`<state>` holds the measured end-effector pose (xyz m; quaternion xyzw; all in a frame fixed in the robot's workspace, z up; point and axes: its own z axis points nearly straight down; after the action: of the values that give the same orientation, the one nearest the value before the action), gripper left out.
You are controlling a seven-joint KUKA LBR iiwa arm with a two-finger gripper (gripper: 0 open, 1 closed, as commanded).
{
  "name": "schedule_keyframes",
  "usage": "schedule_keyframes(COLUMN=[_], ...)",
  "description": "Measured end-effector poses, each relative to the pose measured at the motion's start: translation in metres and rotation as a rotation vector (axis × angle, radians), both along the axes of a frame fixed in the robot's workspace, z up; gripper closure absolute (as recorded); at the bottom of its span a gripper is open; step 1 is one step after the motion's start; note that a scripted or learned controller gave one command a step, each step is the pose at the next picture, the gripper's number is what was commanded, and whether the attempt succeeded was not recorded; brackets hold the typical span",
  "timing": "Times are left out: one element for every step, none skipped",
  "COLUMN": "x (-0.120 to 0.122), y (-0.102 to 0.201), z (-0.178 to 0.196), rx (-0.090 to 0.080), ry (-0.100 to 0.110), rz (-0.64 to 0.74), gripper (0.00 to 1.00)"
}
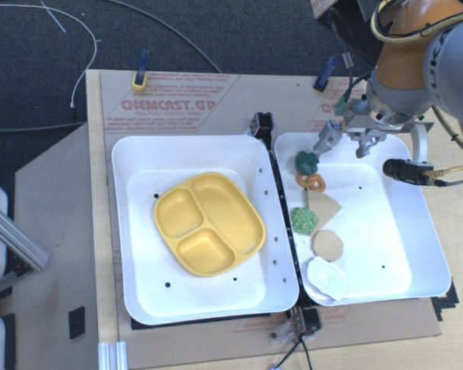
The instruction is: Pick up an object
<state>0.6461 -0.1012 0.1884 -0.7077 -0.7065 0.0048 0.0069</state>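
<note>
End effector (348, 139), fingers spread wide and holding nothing, hovers just right of the dark green toy (306, 161).

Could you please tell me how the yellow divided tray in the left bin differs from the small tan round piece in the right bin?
The yellow tray is far larger than the tan round piece. The tray is split into three hollow compartments; the round piece looks like a plain disc. The tray lies alone near the middle of the left bin, while the round piece sits among other small items along the right bin's left side. Both lie flat.
</note>
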Motion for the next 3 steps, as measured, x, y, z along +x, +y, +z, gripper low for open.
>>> schedule_keyframes(x=[0.003, 0.009, 0.01], y=[0.0, 0.005, 0.008], z=[0.009, -0.036, -0.096], rx=[-0.002, -0.002, -0.002], ry=[-0.015, -0.01, -0.013], rz=[0.002, 0.004, 0.003], gripper=[0.0, 0.0, 0.0])
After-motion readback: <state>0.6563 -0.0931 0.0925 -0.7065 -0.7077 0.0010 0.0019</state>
